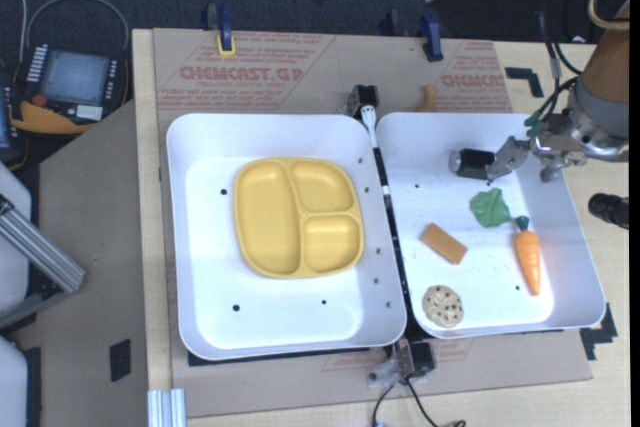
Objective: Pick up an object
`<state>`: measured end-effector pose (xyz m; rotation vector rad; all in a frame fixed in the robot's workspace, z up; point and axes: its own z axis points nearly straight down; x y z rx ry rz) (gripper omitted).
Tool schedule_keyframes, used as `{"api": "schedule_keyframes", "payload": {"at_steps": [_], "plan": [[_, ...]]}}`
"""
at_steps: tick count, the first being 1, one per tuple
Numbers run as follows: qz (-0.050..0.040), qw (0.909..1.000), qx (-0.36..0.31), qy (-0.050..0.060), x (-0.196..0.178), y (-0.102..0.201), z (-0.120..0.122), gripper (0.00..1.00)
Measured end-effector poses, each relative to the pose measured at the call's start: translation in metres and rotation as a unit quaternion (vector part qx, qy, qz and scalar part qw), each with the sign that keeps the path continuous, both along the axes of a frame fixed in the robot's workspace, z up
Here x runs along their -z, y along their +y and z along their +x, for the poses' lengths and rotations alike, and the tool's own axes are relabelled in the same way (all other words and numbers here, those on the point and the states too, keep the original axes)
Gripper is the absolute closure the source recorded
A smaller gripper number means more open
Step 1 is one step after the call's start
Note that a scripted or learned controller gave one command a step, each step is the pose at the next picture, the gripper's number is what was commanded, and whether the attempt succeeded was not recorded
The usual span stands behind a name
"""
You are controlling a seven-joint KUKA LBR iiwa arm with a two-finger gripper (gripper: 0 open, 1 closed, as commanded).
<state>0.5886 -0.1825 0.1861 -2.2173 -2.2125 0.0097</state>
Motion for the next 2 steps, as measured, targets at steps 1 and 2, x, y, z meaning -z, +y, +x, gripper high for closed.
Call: {"api": "schedule_keyframes", "payload": {"at_steps": [1,2], "plan": [[-0.0013,1.0000,-0.001,-0.006,-0.006,0.000,0.003,0.00],[-0.0002,1.0000,-0.001,-0.002,0.038,-0.003,0.006,0.00]]}}
